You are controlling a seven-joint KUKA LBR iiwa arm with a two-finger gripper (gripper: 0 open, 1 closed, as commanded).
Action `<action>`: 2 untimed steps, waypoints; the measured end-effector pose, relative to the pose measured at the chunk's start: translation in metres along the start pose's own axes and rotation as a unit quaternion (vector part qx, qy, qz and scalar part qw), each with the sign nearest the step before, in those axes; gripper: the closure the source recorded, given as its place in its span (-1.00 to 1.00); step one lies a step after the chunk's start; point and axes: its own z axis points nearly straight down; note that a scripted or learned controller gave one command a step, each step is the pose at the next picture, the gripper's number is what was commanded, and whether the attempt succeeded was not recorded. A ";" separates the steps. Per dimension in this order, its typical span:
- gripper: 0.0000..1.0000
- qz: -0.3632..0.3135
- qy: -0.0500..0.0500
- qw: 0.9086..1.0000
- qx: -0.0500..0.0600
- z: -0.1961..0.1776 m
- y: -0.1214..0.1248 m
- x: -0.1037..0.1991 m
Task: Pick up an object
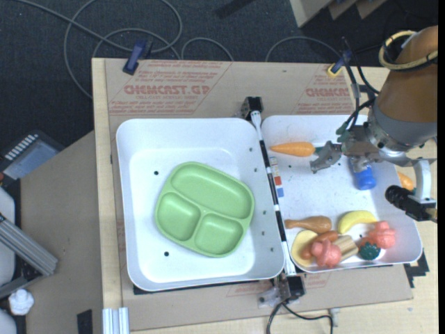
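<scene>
Beside the green divided plate [203, 209] in the left bin [132, 145], the right bin [299, 127] holds a crowd of toy food along its near edge: a drumstick [310, 223], a banana [356, 220], pink pieces. Farther up lies an orange carrot [293, 149], long axis crosswise, tip toward the plate. The gripper [334, 156] hovers just beside its thick end, fingers spread, gripping nothing, with a blue object [364, 179] close by.

Probably a robotics lab: taped-paper bench [208, 89], loose cables [104, 26] on dark carpet.
</scene>
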 end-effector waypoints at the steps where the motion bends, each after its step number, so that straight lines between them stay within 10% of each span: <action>1: -1.00 0.001 0.000 1.000 0.001 0.039 -0.047 -0.056; 2: -1.00 -0.001 -0.001 1.000 -0.001 0.060 0.032 -0.060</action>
